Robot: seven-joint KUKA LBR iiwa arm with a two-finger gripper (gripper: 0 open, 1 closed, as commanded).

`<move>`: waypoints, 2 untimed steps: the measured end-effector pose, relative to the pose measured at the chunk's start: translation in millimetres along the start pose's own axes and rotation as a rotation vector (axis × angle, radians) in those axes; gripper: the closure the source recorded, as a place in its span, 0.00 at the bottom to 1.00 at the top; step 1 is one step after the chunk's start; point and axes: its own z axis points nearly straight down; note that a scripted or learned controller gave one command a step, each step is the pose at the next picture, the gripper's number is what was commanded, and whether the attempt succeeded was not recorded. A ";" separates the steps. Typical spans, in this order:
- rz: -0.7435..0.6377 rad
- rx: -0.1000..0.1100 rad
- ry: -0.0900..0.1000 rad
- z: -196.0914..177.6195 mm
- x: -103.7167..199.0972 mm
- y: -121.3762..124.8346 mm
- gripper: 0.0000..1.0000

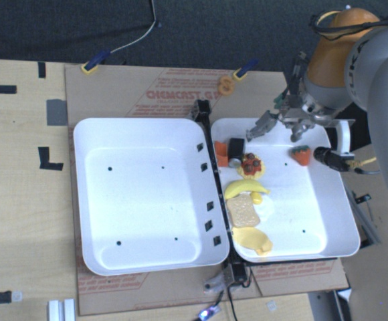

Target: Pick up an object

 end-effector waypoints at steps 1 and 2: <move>-0.003 -0.017 0.002 81.8 -7.3 22.1 0.00; 0.001 -0.007 -0.008 98.2 14.1 20.6 0.00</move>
